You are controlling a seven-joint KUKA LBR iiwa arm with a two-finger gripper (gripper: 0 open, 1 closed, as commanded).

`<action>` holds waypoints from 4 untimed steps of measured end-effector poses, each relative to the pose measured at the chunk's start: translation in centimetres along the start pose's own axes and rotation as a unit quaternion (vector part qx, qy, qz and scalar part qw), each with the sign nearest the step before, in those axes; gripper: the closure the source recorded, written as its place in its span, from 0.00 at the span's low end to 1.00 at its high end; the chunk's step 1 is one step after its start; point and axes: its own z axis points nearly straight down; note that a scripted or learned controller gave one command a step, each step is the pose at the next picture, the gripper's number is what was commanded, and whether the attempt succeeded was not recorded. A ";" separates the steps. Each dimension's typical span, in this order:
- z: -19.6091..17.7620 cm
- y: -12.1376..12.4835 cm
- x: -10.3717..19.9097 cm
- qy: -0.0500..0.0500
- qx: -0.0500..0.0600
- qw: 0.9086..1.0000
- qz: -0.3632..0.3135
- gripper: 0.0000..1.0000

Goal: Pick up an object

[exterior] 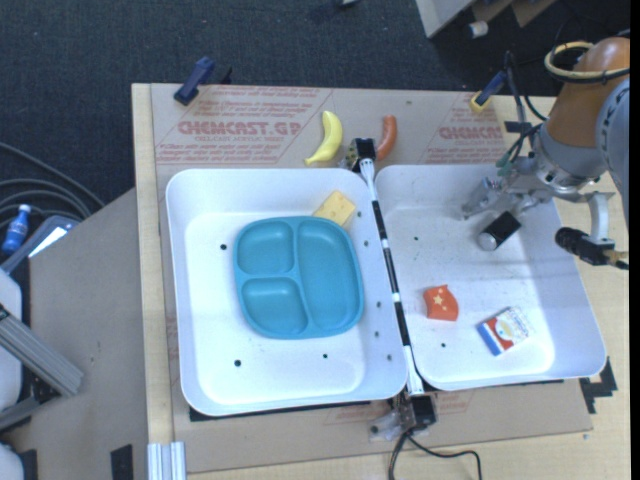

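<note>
My gripper [484, 206] hangs low over the far part of the right bin [560, 268], at the end of the grey arm with its orange band [590, 88]. Just below it lies a short black cylinder [497, 232] with a pale end; whether they touch is unclear. Nearer the front of that bin sit a red-orange block [441, 304] and a small white packet [503, 330] with blue and red print. In the left bin [190, 268] rests a blue divided plate [298, 275], and a yellow block [336, 208] peeks out at its far right corner.
A toy banana [326, 138] and an orange sausage-shaped toy [386, 136] lie on the bench behind the bins. A black clip [362, 152] marks the top of the divider between the bins. Cables run off the left side of the bench.
</note>
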 end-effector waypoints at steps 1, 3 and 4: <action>-1.2 0.1 -0.4 -0.007 -0.005 1.000 0.000 1.00; -0.6 0.2 -0.1 -0.001 -0.003 1.000 0.000 0.00; -1.5 0.2 -0.4 -0.008 -0.007 1.000 -0.001 1.00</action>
